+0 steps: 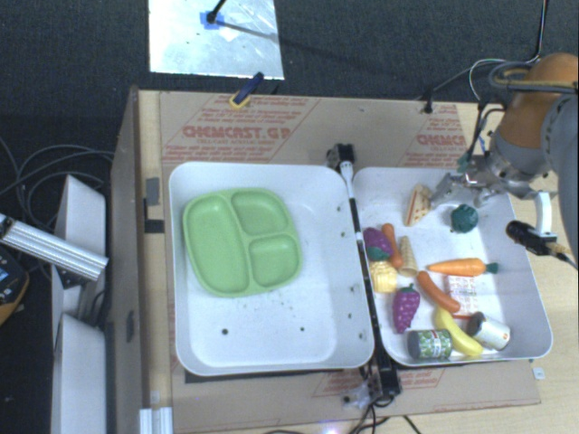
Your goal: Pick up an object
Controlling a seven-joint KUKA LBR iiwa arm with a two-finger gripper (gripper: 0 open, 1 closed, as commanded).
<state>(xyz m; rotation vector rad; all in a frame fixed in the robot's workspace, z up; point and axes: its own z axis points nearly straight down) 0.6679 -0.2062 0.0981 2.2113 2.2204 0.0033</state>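
Note:
The right bin (534, 328) holds toy food: a tan wedge (417, 205), a dark green round piece (465, 217), an orange carrot (458, 266), purple grapes (405, 307), a banana (455, 331), a corn cob (384, 277) and a green can (429, 344). My gripper (468, 186) hangs over the bin's far edge, just above the dark green piece and right of the tan wedge. Its fingers spread apart, with nothing between them.
The left bin (208, 351) holds a green divided plate (242, 240). A black clamp (342, 156) sits at the far end of the seam between the bins. A silver sheet (215, 25) lies beyond the bench. Cables run at the left and upper right.

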